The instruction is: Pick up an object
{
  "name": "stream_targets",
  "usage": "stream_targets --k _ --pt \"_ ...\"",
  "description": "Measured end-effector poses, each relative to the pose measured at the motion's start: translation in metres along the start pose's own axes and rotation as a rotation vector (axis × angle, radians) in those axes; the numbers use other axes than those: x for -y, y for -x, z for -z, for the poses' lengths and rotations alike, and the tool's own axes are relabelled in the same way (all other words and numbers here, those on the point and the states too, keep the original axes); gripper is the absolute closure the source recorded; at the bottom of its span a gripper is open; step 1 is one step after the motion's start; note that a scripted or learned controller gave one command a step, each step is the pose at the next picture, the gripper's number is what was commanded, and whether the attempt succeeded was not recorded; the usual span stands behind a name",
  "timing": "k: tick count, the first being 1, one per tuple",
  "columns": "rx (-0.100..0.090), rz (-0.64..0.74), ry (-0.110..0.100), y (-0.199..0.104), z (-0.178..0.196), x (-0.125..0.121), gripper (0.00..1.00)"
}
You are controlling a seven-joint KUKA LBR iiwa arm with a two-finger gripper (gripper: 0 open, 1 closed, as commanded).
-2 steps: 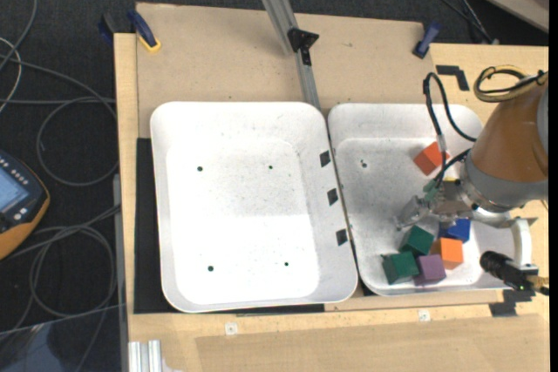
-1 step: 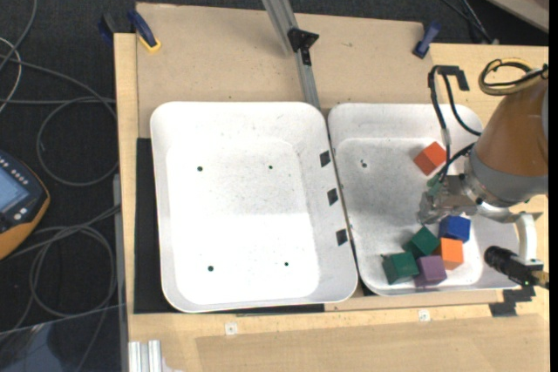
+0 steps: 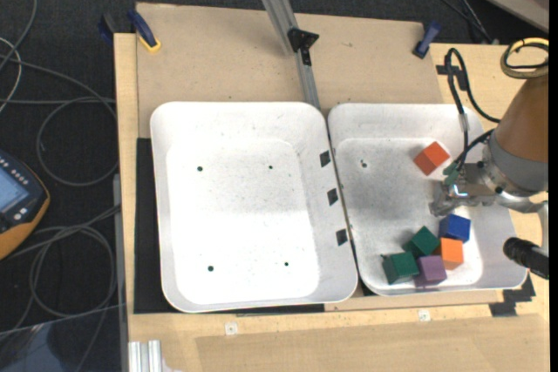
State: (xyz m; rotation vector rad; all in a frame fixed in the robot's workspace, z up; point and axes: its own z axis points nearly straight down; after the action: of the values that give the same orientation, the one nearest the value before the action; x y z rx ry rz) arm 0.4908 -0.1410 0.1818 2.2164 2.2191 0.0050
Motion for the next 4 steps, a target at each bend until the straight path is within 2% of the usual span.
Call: stream_targets --k 2,3,4 --pt "0.001 0.001 0.002 0.006 0.116 -0.002 1.00" --pt "-0.004 0.006 -0.008 -0.047 0.098 -0.023 1.00" --pt "-0.003 0.005 -0.006 -0.087 0.091 -0.038 1.00"
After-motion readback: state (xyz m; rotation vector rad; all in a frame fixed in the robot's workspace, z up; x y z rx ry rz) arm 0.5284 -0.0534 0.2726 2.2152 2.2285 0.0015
